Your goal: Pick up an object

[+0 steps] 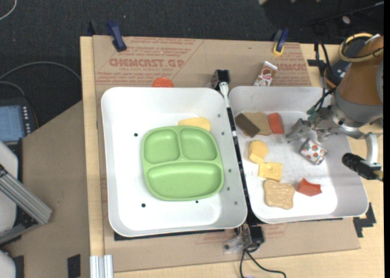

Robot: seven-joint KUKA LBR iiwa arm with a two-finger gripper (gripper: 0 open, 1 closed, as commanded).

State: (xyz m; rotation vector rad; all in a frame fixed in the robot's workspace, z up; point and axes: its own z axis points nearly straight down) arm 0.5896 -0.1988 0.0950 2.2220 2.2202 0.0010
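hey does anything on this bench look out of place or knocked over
Two things sit outside the bins: a small carton lying tilted on the bench behind the right bin, and an orange disc just behind the left bin. Inside the right bin, another small carton lies on its side by the gripper.

Arm [359, 81] enters from right, orange band above wrist, wrist bent down and leftward. Gripper [303, 131] low, pointing left; jaws' state unclear.
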